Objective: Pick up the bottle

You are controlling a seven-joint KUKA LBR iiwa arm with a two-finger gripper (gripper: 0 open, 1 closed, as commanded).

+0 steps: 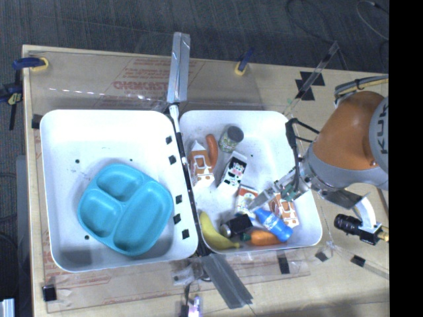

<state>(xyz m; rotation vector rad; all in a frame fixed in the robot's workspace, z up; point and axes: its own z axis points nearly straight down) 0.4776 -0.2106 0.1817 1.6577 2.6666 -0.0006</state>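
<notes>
Bottle (273, 222), blue, label perhaps unreadable, lies beside tool (269, 197).

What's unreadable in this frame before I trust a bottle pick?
- Tool: camera view, too small and cluttered to tell how its fingers stand.
- Blue bottle: upper end partly covered by the tool and a card; contact unclear.
- Banana: lower edge hidden behind the right bin rim.

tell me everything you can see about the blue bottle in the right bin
The blue bottle looks like plastic, with a white label or cap part near its upper-left end. It lies on its side, slanting from upper left to lower right, near the front right corner of the right bin. An orange carrot-like piece lies against its lower side, and the gripper is just above it.
</notes>
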